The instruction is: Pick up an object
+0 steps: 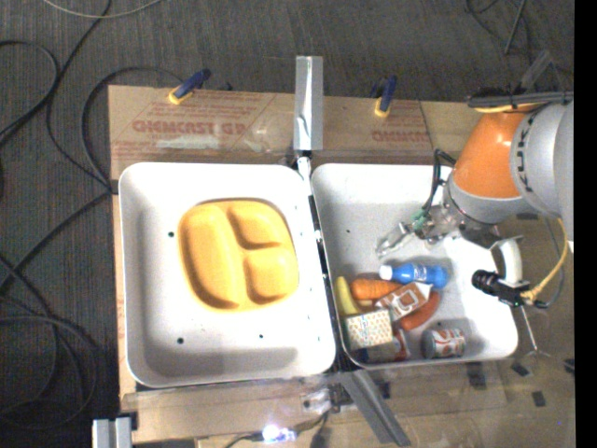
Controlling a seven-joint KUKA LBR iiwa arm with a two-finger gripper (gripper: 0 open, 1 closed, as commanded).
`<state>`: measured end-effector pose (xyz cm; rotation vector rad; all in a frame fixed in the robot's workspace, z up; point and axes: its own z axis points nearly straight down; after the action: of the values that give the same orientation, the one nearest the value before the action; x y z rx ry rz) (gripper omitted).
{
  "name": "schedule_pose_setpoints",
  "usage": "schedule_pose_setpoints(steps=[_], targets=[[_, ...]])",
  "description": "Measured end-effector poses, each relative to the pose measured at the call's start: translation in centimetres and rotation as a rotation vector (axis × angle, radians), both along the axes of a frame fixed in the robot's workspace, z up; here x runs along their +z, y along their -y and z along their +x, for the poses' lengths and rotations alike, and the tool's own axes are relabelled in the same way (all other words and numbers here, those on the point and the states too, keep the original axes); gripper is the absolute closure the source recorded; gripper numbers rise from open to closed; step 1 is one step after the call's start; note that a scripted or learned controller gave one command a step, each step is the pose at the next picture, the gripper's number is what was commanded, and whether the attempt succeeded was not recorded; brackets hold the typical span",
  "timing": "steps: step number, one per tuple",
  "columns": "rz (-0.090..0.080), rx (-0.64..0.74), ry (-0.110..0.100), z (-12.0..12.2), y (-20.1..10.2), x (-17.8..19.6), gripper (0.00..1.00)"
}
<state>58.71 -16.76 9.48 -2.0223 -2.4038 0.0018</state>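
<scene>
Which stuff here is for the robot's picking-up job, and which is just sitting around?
For the job:
pincer
blue-capped white bottle
carrot
banana
can
patterned box
right bin

Just lying about:
yellow divided tray in the left bin
two clamps
floor cables

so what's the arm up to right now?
The arm's gripper hangs over the right bin, above a bare part of its floor. Nothing shows between its fingers. The things to pick are bunched along the near edge: a blue-capped white bottle, a carrot, a banana, a small box and a can. The left bin holds a yellow divided tray. No pick has landed yet.
</scene>
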Motion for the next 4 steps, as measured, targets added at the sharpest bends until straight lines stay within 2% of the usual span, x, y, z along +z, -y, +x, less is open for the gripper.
schedule_pose_setpoints(steps=[1,2,3,4], targets=[[0.001,0.042,0.000,1.0,-1.8,10.9,0.00],[-0.002,0.098,0.009,-3.5,1.7,-0.6,0.00],[0.001,0.404,0.001,-1.8,-1.1,6.2,0.00],[-0.005,0.417,0.013,-5.7,2.7,-0.6,0.00]])
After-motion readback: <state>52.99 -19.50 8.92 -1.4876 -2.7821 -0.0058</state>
